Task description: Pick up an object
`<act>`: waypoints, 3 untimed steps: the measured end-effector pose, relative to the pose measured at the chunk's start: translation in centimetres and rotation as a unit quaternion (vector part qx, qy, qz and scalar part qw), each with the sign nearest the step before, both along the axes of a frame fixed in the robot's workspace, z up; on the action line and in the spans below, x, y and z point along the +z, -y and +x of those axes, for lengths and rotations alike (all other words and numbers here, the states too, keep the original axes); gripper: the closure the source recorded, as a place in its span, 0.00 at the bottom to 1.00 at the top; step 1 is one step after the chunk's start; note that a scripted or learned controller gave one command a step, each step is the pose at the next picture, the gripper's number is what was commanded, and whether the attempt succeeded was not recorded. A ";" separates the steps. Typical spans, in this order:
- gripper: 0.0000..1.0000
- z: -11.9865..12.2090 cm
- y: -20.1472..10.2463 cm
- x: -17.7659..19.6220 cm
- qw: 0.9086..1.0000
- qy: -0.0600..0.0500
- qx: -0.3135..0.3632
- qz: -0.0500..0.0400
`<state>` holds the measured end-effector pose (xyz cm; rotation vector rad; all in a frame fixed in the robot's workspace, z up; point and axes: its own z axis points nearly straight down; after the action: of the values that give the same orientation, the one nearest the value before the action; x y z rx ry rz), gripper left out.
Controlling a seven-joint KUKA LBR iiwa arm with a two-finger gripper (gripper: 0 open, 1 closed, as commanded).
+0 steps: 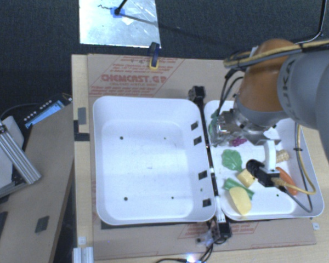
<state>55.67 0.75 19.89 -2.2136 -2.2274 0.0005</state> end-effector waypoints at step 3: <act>1.00 -3.7 -6.0 1.9 1.000 -0.001 0.001 0.001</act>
<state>52.01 6.73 21.76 -2.2106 -2.2280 0.0010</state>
